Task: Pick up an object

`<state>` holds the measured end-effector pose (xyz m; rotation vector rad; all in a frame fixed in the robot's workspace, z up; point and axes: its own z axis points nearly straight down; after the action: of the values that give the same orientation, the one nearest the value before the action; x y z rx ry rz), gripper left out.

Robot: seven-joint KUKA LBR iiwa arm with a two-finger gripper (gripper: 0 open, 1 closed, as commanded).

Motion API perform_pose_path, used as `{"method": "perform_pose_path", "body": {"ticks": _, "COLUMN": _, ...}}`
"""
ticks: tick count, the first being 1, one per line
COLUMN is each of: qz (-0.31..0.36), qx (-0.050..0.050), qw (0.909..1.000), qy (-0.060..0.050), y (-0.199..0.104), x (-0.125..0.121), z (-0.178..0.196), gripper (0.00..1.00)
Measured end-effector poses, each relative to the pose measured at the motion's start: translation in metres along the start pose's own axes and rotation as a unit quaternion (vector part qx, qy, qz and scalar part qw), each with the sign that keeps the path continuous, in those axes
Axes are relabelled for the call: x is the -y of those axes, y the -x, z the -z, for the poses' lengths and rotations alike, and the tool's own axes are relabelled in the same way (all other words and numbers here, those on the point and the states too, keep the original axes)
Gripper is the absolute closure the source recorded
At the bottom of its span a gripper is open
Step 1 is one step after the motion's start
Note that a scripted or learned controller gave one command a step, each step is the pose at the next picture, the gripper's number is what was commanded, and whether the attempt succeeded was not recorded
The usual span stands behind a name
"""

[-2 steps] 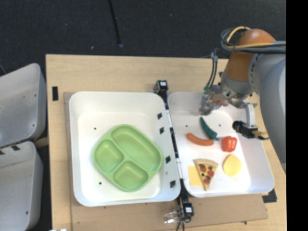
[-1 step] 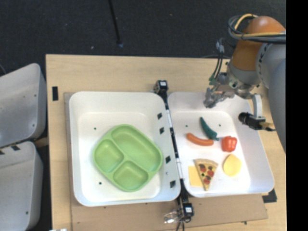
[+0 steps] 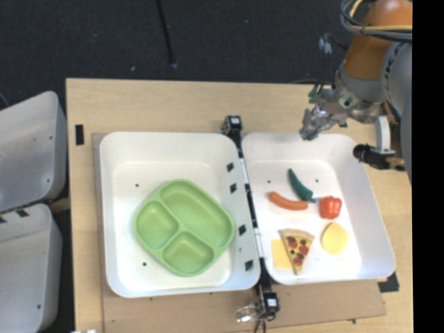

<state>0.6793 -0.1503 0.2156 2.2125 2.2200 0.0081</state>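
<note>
Arm cut off at the right edge — its tool [image 3: 313,129] hung over the right bin's [image 3: 368,186] far rim, too blurred to tell its state. Red pepper [image 3: 330,206] lay well apart.

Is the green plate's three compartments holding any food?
Empty. The green divided plate shows bare compartments; the toy food lies in the right bin.

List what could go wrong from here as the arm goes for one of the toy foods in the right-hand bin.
1. The sausage, green pepper and red pepper lie close together, so a grasp may nudge or catch a neighbour.
2. The pizza slice overlaps the flat cheese square; both lie low and could slip away.
3. The end effector sits over the right bin's far rim, so a straight descent might strike it.
</note>
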Motion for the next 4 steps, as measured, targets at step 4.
{"method": "perform_pose_path", "body": {"ticks": 4, "qz": 0.002, "qx": -0.001, "qw": 1.0000, "qy": -0.005, "y": -0.171, "x": 0.014, "z": 0.044, "gripper": 1.00}}
